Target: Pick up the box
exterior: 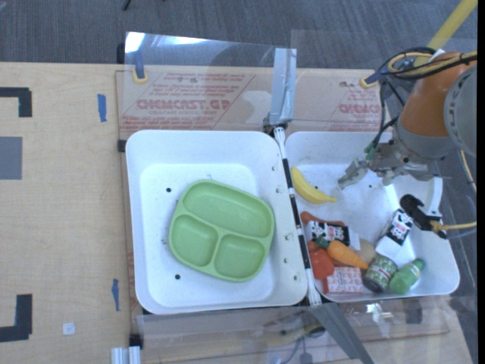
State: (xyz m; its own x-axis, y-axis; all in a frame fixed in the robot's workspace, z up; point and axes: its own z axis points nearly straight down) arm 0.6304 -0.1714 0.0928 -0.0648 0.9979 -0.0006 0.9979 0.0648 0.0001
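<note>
A red flat box (342,280) lies at the front of the right bin (447,279), partly under a carrot (347,253). Beside it, a black-and-white patterned carton (329,230) lies by the bin's left wall. My gripper (367,176) hangs over the back half of the right bin, to the right of a banana (309,189) and well behind the box. It is open, with nothing between its fingers. The grey arm with its orange band (426,106) comes in from the right.
A green divided plate (220,230) lies in the left bin (144,203). A green bottle (407,275), a dark jar (380,272) and a small white carton (398,229) crowd the right bin's front right. Cables hang near the arm.
</note>
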